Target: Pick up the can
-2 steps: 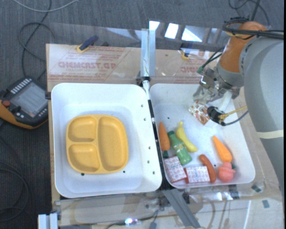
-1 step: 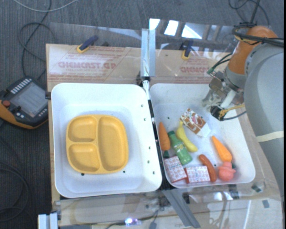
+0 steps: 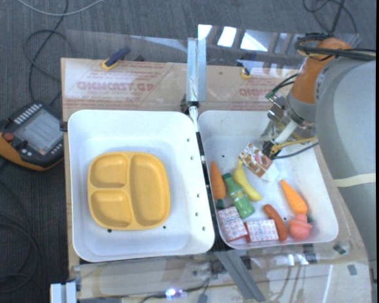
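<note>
Two shallow white bins. Left bin — one yellow three-compartment plate, smooth plastic. Right bin — two orange carrots, one banana, one green bottle, two flat red-white packets, one sausage, one pinkish lump. The can, red-white label, tilted, just beyond the banana, sits between the fingers of the gripper — gripper clamped on the can.

A robotics lab: a bench with two white bins stands on grey carpet, with loose cables and a control pendant at left.
</note>
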Robot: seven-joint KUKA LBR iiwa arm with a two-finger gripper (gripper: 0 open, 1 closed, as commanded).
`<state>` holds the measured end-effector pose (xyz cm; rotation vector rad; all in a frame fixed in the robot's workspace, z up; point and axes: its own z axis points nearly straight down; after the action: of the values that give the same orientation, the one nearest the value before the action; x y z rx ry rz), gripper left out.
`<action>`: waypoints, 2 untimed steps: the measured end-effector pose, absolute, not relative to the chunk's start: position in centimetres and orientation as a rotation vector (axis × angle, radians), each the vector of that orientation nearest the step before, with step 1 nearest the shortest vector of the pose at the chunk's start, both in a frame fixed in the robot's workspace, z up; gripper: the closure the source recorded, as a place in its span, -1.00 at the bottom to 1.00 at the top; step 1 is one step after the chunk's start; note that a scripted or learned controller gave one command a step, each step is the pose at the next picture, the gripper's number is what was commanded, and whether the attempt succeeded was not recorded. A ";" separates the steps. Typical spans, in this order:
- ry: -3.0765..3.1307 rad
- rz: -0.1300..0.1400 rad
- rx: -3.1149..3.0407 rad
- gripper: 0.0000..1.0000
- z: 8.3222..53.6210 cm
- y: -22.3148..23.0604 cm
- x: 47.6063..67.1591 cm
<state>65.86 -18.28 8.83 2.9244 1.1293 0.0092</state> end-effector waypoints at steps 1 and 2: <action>1.218 -0.003 2.893 1.00 29.0 -21.4 65.2; 1.218 -0.016 2.890 1.00 29.8 -21.4 65.1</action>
<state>65.15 -21.40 29.75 2.8900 1.2177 -0.0160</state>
